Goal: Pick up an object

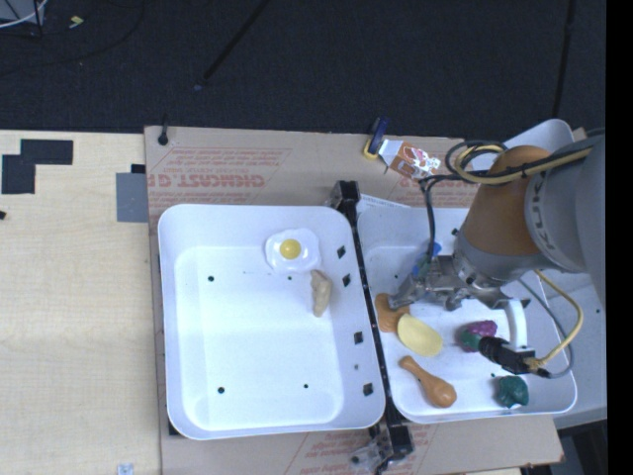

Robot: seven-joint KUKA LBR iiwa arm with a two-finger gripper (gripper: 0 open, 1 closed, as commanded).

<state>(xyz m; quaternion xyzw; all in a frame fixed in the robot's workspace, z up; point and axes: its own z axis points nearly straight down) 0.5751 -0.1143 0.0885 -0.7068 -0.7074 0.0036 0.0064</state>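
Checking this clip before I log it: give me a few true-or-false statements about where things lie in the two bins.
1. The fried egg lies in the left bin. True.
2. The yellow lemon lies in the left bin. False: it is in the right bin.
3. The gripper is over the right bin. True.
4. The green item lies beside the fried egg. False: it is near the right bin's lower right corner.
5. A beige piece lies just below the egg. True.

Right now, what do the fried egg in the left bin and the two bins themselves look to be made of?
The fried egg looks like moulded plastic or rubber toy food: flat uniform white, evenly coloured yellow dome. Which of the two is unclear. The left bin and right bin look like smooth white plastic, with rounded corners and soft sheen.
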